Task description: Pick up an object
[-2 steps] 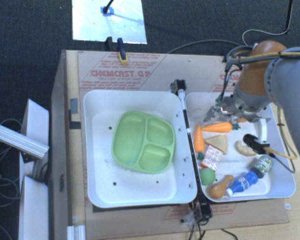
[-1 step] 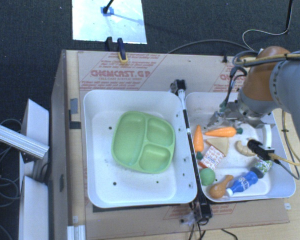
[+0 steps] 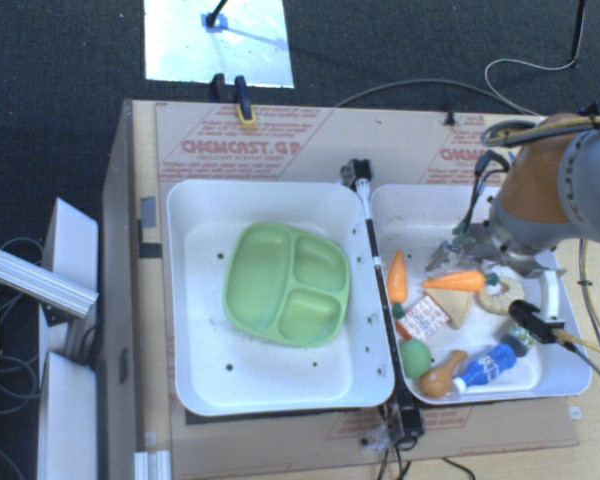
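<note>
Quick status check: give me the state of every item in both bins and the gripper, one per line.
green divided plate: flat, upright, in left bin
two carrots: lying flat, right bin
blue bottle: on its side
chicken drumstick: lying flat
gripper: low over right bin

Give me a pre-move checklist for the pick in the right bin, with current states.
1. Targets present in the right bin: ok. Two carrots, a blue bottle, a green ball and a tan pear-shaped piece lie there.
2. Gripper over the right bin: ok, it sits near the bin's upper middle, beside the larger carrot.
3. Finger state: cannot tell, too small and blurred.
4. Object already held: cannot tell; nothing visibly between the fingers.
5. Target isolated: not ok. The items are crowded together, some touching or overlapping.
6. Left bin holds the green divided plate, apart from the arm: ok.
</note>
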`<action>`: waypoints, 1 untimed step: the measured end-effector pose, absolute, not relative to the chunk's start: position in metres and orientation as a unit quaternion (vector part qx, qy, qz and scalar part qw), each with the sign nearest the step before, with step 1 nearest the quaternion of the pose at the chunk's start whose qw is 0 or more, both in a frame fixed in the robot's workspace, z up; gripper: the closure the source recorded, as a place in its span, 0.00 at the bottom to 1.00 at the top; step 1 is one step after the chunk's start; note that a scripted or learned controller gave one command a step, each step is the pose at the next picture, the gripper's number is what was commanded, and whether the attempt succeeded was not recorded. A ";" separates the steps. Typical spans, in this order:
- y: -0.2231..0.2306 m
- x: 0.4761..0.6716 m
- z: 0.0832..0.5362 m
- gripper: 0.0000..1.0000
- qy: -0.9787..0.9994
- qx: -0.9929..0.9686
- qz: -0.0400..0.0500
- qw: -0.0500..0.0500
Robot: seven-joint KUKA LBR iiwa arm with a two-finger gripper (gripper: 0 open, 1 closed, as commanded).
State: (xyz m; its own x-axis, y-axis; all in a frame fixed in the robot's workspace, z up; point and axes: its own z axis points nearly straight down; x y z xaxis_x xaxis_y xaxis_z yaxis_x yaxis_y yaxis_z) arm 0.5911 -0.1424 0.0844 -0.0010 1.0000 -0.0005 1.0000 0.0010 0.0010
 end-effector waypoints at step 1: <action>-0.192 0.546 0.109 0.00 0.707 0.707 0.000 0.001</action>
